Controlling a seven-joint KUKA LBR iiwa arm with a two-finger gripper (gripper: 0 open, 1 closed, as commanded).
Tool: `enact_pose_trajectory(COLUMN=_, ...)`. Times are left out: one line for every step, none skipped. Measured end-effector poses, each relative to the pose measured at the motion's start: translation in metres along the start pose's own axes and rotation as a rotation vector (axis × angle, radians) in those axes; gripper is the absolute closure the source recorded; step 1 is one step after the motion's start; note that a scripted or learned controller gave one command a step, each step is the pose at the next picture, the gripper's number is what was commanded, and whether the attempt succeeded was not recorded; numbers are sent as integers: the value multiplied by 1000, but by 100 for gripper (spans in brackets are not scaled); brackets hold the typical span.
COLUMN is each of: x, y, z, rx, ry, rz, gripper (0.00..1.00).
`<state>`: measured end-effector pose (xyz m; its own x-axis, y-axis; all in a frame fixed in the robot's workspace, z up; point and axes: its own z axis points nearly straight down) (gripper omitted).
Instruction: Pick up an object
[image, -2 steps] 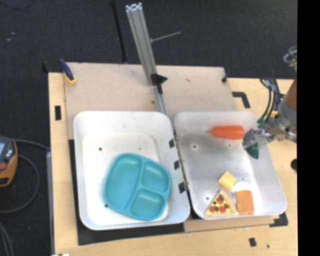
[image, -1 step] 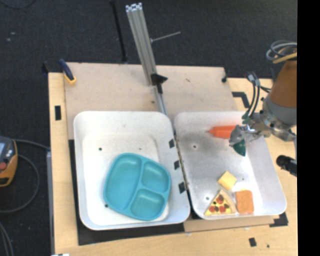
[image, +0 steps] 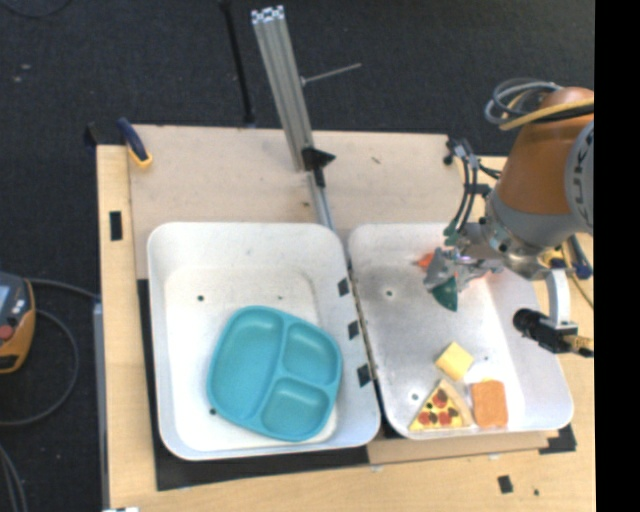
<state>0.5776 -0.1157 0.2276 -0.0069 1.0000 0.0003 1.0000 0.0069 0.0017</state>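
My gripper (image: 447, 277) hangs over the upper middle of the right bin (image: 395, 330), at the end of the grey and orange arm. A dark green piece (image: 446, 297) shows just below it and a small orange-red piece (image: 428, 261) just to its upper left. Both sit right against the gripper, and I cannot tell whether they are one toy or whether it is held. At the bin's near end lie a yellow block (image: 454, 360), a pizza-slice toy (image: 441, 408) and an orange block (image: 489, 403).
A teal divided plate (image: 275, 372) lies in the left bin (image: 165, 262). A slanted aluminium post (image: 290, 95) rises behind the bins. A black fitting (image: 540, 328) sits at the right bin's right side.
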Motion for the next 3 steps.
enact_pose_trajectory(x=59, y=21, z=-6, rx=-1, ry=0, rz=-1, gripper=100)
enact_pose_trajectory(x=107, y=46, z=-9, rx=-1, ry=1, rz=0, gripper=100)
enact_pose_trajectory(x=153, y=63, z=-17, rx=-1, ry=1, rz=0, gripper=100)
